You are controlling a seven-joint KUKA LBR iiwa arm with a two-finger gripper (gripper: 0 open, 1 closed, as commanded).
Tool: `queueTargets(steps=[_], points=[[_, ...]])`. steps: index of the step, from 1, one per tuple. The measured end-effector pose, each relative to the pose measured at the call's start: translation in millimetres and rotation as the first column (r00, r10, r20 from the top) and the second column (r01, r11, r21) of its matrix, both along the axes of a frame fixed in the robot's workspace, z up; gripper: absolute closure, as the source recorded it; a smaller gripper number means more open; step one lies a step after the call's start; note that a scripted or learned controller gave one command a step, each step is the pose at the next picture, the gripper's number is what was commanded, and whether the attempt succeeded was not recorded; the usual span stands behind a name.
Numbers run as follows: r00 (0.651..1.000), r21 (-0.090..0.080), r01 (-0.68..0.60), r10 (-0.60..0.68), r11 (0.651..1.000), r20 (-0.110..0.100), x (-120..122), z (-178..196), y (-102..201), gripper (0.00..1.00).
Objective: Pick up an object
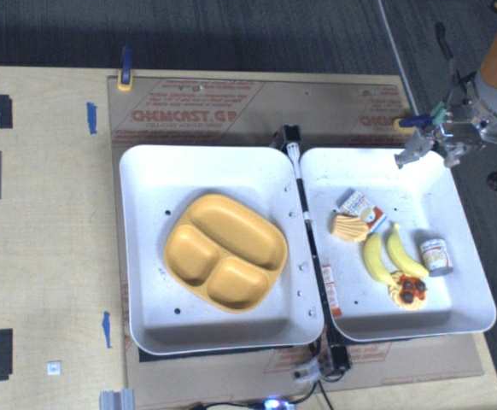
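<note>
Wooden bench (43,254), bananas (388,256) in right bin (466,314)

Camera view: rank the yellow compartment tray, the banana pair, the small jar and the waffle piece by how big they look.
1. Yellow compartment tray, by far the largest.
2. Banana pair.
3. Waffle piece and small jar look about alike; too close to rank.

- Two white bins (142,173)
- One yellow divided tray (224,251)
- Two bananas (388,255)
- One small jar (435,256)
- One snack packet (359,205)
- One cracker (347,227)
</note>
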State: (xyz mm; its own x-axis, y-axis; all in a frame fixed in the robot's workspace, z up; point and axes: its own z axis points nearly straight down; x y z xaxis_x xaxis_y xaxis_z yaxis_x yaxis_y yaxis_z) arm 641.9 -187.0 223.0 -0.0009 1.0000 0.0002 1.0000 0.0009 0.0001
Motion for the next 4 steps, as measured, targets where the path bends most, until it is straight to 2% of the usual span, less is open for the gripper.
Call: queueTargets(steps=[1, 2, 3, 4], points=[[1.0, -0.001, -0.001, 0.001, 1.0, 0.002, 25, -132, 14, 0.0], [1.0, -0.003, -0.003, 0.003, 1.0, 0.005, 26, -121, 14, 1.0], [1.0, 0.001, -0.001, 0.001, 1.0, 0.003, 26, -136, 94, 1.0], [1.0, -0.001, 0.002, -0.002, 1.0, -0.001, -37, -129, 26, 1.0]])
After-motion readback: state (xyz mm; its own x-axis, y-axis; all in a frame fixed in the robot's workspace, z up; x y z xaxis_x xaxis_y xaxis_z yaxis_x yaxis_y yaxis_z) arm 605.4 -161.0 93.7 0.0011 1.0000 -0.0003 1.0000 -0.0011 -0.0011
